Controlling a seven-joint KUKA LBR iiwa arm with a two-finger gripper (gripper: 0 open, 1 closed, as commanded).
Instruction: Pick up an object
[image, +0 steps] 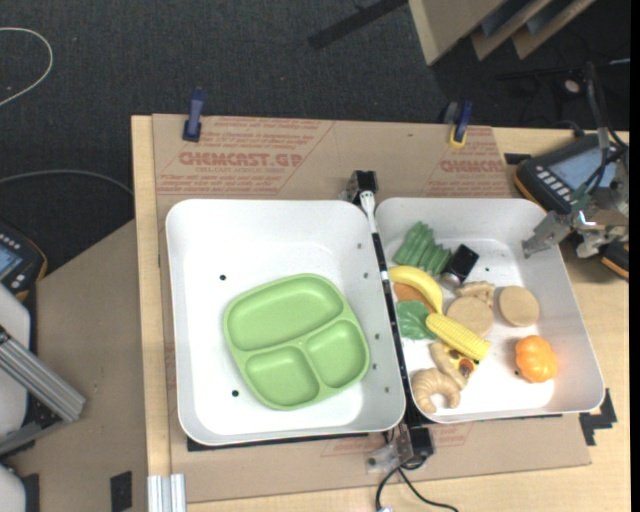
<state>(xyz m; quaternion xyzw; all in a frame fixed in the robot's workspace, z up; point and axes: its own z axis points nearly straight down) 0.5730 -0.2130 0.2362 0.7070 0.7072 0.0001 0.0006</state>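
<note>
The right bin (565, 290) holds a heap of toy food. A yellow banana (418, 284) and a corn cob (457, 335) lie near its left wall. Green leafy pieces (424, 247) and a small black block (460, 263) sit behind them. Two tan round pieces (518, 305) lie mid-bin, an orange fruit (535, 358) sits at the front right, and a tan croissant-like piece (437, 388) lies at the front. My gripper (560, 228) hovers over the bin's back right corner, apart from all the food, with nothing seen in it.
The left bin (200, 250) holds a green divided plate (292, 340). Both bins rest on a cardboard sheet (260, 150) clamped at the back by two clips. A dark handheld device (560, 175) lies beyond the right bin's back right corner.
</note>
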